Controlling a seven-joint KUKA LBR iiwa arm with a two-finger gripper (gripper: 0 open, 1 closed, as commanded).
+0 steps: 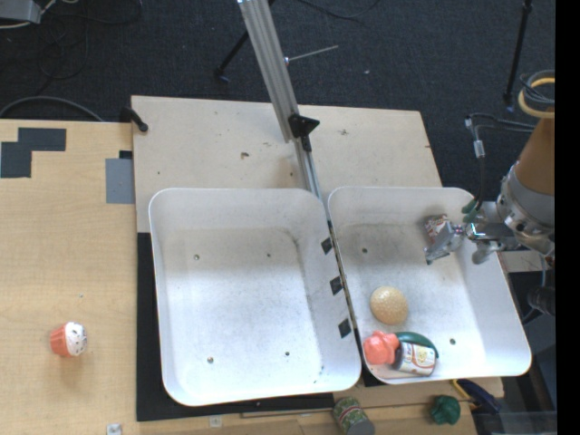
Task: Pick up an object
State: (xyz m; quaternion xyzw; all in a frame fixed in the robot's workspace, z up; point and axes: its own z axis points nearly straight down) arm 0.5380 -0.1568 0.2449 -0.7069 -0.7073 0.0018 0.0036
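Seen low over the upper right part of the right bin: the gripper, with bare white floor under it and nothing visibly held. Impossible to tell from this slanted view whether the hand is apart or together, so better not to assume either. Lying in the same bin, nearer to the front: a tan round ball about in the middle, and just beside it, toward the front rim, a small bottle with a red cap, on its side and touching or almost touching the rim. Judged as the approach step, with no object reached yet. To do this step well, choose the tan round ball as the target, because of free floor on all its sides and good distance from the walls. Move across toward the front and left of the bin first, staying high enough not to brush the floor, then stop straight above the middle of the ball before going down. Go down slowly and close across the widest part, not on the top, since a round thing probably slips or rolls away under an off-centre squeeze. Avoid the bottle for now: close to the rim and to the divider between the right bin and the left bin, so little room for a clean descent there. Lift only after a firm hold.
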